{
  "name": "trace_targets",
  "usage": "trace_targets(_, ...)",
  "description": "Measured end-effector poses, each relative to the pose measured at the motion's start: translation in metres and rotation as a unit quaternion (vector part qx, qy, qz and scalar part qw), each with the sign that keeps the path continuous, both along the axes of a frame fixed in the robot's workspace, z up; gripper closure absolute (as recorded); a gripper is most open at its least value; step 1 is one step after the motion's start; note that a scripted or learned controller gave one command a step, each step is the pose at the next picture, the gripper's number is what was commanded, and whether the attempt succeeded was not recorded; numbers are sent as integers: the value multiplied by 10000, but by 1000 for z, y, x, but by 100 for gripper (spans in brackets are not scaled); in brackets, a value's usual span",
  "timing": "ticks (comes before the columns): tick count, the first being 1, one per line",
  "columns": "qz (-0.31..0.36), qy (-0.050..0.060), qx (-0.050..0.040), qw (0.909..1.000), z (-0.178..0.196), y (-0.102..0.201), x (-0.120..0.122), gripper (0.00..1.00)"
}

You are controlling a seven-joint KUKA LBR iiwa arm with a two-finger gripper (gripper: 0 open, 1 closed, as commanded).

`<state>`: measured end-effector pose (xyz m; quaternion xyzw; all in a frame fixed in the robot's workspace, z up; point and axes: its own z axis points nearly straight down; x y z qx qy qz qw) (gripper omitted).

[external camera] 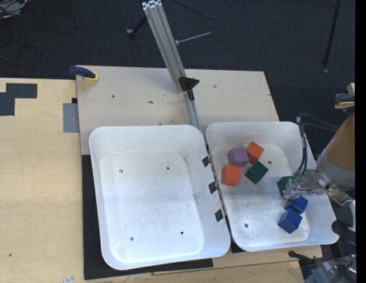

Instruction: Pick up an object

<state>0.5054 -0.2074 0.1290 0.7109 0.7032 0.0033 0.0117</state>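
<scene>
The jaws sit low at the 3 o'clock side of the right bin; whether they are released or clenched cannot be told, and nothing is visibly held between them. Directly at the jaws lies a dark green block, partly covered by the tool, at its 9 o'clock edge. Two blue blocks follow at 6 o'clock: the upper blue block just below the jaws, the lower blue block beside it toward the bin's near wall. Further out, toward 10 o'clock, a cluster holds a green block, an orange block, a purple block and a second orange block, close together or touching. The left bin lies beyond, on the counter. Judged step: approach to a grasp near the bin wall. For a sound pick, centre one block between the jaws, preferably the dark green one, keep clear of the wall and of the adjacent blue block, close fully, then lift straight up.
</scene>
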Motion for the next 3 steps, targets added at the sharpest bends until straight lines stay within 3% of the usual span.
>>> trace_targets(1,66,98,58,9999,43,4,5,100)
trace_targets(3,69,87,51,9999,159,5,7,100)
